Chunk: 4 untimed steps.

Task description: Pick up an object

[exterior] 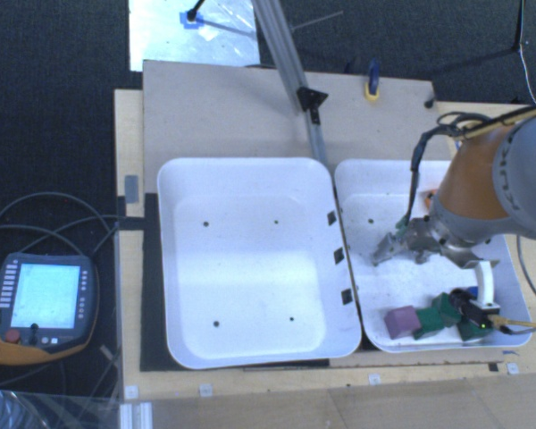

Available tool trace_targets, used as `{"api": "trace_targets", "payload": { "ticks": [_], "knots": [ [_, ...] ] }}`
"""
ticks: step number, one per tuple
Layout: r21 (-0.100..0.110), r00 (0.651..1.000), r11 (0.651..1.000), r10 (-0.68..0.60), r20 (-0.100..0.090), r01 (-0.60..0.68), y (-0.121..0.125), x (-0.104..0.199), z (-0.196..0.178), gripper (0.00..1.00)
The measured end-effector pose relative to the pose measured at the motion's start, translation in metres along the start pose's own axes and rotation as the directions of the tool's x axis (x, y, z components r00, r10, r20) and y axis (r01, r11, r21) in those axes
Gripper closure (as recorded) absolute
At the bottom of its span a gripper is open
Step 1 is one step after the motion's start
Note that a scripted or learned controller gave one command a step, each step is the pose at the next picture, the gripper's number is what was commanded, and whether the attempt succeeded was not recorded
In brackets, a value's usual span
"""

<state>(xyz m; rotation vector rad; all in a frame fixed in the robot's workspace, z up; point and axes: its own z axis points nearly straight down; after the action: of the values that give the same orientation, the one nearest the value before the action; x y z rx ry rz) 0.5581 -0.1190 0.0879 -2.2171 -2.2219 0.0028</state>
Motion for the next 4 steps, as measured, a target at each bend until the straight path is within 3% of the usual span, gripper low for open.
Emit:
{"api": "trace_targets", "payload": {
  "ticks": [1, 4],
  "knots": [
    [-0.006, 1.000, 1.000, -0.002, 0.000, 0.002, 0.002, 0.000, -0.013, 1.00],
    [-0.013, 1.000, 1.000, -0.003, 0.003, 0.003, 0.010, -0.011, -0.177, 1.00]
  ]
}}
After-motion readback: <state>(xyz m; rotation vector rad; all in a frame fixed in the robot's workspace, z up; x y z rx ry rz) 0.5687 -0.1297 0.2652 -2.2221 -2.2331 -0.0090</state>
